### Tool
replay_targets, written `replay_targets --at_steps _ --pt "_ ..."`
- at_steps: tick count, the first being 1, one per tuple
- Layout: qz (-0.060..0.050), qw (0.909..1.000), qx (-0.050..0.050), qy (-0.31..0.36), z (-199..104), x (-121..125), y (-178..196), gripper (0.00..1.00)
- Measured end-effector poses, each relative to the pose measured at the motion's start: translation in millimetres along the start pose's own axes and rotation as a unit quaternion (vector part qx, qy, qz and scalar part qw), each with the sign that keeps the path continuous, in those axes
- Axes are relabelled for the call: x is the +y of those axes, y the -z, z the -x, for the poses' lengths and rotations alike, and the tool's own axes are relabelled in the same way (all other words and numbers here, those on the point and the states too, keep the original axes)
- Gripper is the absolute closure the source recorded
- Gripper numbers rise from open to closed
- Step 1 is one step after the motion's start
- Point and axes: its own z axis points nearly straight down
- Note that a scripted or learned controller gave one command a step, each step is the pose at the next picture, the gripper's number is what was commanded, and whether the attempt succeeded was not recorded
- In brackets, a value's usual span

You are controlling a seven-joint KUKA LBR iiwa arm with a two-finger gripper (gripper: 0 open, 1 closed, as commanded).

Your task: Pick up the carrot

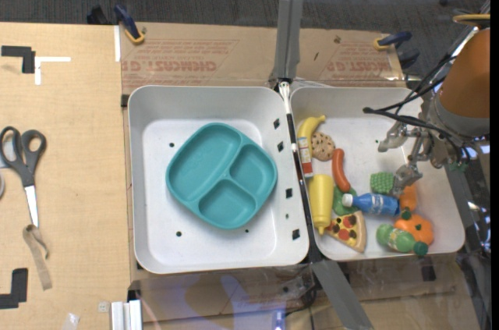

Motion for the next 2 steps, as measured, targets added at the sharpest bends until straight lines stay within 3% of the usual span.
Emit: replay_targets --at_steps 1,2 --pt "0.001 0.9997 0.001 -0.026 -65 -16 -20 0.00" --pt "0.000 0.9997 -0.002 -0.024 -63 -16 -10 1.00"
